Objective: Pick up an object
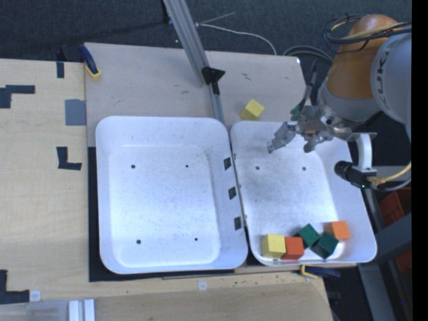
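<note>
gripper (292,141) hangs with fingers spread and nothing between them over the right bin (281,179)'s far end; i judge approach next, reaching toward the blocks (304,241) in the near corner

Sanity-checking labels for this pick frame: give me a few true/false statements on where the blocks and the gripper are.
1. A yellow block lies on the bench outside both bins. True.
2. The gripper holds an orange block. False: nothing sits between its fingers; it hangs open over the far end of the right bin.
3. The left bin holds the cluster of blocks. False: the cluster lies at the near edge of the right bin.
4. The cluster includes a yellow block, two orange blocks and two green blocks. True.
5. The gripper is touching the cluster. False: it is at the opposite end of the bin.
</note>
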Motion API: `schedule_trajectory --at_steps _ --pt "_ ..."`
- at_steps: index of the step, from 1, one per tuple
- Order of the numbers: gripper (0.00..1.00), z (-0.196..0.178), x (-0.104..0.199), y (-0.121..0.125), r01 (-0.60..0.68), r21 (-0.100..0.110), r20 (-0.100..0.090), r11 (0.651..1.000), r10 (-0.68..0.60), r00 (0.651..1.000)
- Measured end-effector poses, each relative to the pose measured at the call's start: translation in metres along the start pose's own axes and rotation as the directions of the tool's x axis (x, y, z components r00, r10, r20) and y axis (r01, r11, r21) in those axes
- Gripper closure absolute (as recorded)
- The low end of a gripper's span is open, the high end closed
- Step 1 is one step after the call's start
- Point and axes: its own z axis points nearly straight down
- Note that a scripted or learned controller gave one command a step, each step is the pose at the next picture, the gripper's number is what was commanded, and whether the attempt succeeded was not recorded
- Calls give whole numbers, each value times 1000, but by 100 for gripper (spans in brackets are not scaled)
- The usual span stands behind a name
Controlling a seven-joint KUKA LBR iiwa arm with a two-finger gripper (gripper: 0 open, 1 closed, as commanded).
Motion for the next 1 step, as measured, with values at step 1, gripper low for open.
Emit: schedule_trajectory --at_steps 1 --pt "0 -90 43 62 5 -12 0 1000 -5 1000"
